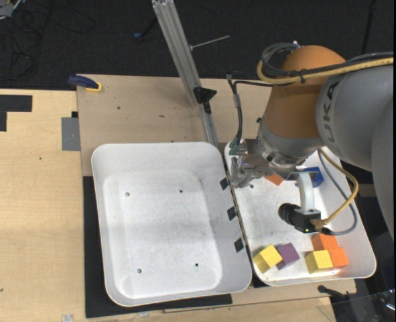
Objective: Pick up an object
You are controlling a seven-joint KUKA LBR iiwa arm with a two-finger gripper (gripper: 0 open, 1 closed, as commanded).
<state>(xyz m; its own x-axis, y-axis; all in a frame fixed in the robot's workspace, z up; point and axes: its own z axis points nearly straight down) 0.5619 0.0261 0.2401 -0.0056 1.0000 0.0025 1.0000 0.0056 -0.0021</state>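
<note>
Presently the gripper (243,170) is hung low over the right bin (358,263), at its far left corner; whether it is released or clenched cannot be told. Candidate objects are clustered along that bin's near edge: a yellow block (268,256), a purple block (288,253), and orange blocks (332,250). A single well-separated block should be chosen and squarely straddled before closing.

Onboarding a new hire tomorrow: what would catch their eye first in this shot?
The grey arm with its orange band looms over the right bin, reaching in from the right. Next, the bright blocks at that bin's near edge: a yellow block, purple block, another yellow one and orange blocks. The left bin reads as a big white expanse.
</note>
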